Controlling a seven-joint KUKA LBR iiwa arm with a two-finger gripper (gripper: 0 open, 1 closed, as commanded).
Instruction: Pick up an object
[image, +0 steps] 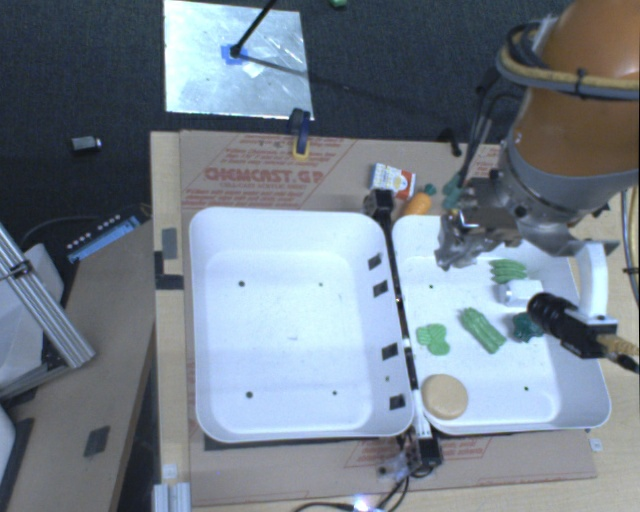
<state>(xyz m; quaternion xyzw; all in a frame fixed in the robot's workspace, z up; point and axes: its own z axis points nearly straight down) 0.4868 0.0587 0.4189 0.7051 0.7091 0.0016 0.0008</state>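
One fixed camera looks down at a slant from above the bench (270, 165), taking in both white bins (290, 320), the arm (580, 110) entering from the right.

You can't make out the gripper (462, 245) fingers above the right bin (575, 415); the arm (580, 90) hides that bin's far right corner and runs off frame.

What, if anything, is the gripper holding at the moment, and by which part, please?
Nothing that can be seen: the gripper hangs over bare floor of the right bin, apart from the green pieces.
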